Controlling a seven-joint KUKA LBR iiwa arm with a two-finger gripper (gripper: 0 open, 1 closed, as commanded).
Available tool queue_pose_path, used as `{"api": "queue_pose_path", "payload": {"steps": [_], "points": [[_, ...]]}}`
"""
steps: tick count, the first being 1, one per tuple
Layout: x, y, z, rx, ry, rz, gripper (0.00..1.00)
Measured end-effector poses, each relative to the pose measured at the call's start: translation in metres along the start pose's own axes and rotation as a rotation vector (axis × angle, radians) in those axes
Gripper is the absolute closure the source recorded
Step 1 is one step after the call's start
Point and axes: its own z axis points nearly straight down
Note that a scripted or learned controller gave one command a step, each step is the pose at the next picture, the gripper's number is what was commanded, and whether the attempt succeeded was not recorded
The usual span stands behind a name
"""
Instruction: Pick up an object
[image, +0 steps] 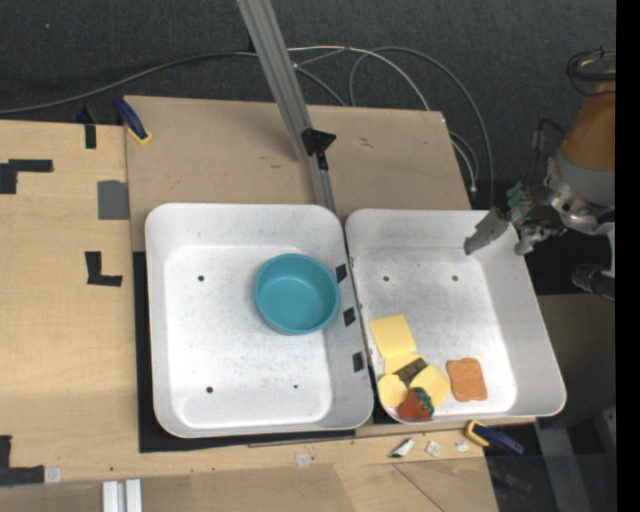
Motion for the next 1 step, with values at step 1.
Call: {"api": "queue_pose_path", "payload": {"steps": [1], "points": [[0.0000,0.0000,0.0000,0.000,0.000,0.000,0.00]]}}
